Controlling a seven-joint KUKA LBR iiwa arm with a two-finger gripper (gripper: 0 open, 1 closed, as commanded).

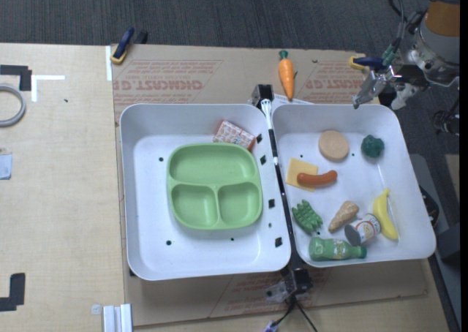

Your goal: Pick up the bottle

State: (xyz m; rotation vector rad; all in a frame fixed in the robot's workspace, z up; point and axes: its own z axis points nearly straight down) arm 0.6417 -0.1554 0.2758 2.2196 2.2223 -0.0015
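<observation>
bottle lies on its side at the near edge of the right bin, touching a small can. it looks light, smooth plastic, probably slippery; grip across the middle. gripper hovers far away, state unclear.

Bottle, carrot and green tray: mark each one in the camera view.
bottle (pixel 336 250), camera view, on the middle of its green body, lying at the right bin's near edge.
carrot (pixel 286 76), camera view, on its orange body, outside the bins.
green tray (pixel 215 185), camera view, on the divider between its compartments.
</observation>
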